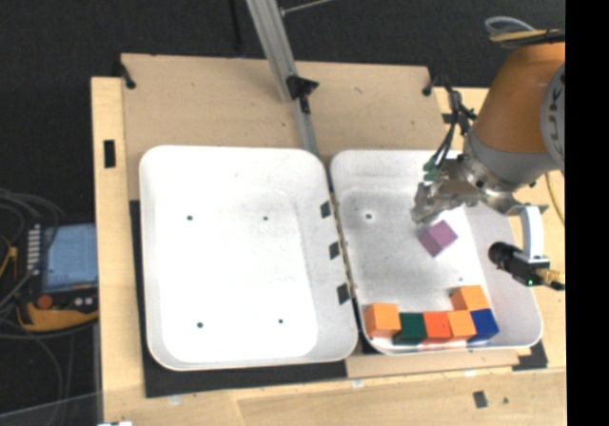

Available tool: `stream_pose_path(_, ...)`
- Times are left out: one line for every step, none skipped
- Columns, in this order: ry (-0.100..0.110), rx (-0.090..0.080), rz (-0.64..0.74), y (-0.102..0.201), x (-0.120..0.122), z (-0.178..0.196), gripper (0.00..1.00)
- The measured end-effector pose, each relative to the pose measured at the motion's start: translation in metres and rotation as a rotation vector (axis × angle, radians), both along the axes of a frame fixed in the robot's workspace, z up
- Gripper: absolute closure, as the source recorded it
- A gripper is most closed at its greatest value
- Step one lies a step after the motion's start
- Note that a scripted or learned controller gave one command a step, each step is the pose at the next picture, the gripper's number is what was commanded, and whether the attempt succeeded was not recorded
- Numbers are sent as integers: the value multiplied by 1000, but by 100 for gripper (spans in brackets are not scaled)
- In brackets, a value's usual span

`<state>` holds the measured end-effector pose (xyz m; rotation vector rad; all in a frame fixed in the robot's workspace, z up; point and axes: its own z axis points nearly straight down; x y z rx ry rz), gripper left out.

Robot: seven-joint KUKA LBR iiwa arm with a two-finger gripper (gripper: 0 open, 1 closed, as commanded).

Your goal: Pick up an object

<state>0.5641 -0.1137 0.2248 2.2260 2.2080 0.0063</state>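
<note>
Gripper [430,211] low over the right bin [381,182], arm coming in from the right edge of the view. Purple block [439,238] directly under the fingertips, touching or nearly touching them, tilted corner-down against the bin floor lines. Finger state not readable: tips merge with the wrist body and the top of the block, so cannot tell whether spread, pressed together or pinching. No clear sight of the block between the fingers, so no grasp claimed.

Block sits in the middle of the right bin, well apart from the cluster along the near wall: orange block [383,318], green block [412,327], blue block [483,321] and more orange pieces. Left bin [228,167] bears only small dark specks.

Judged step: closing on or starting to lift the purple block. To do well: fingers squared on two opposite flat faces, not on corners; straight vertical lift; slow at first to check that the block comes along; drift toward the near-wall cluster avoided.

Orientation: block near cubic, no marked long axis. Faces rotated diagonal to the bin walls, one corner pointing toward the near right.
</note>
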Motion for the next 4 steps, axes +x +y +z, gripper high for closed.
stream_pose_path(2,1,11,-1,1,28,100)
stream_pose_path(7,1,13,44,-20,26,100)
stream_pose_path(7,4,17,96,-29,34,100)
stream_pose_path(8,2,14,138,-35,24,100)
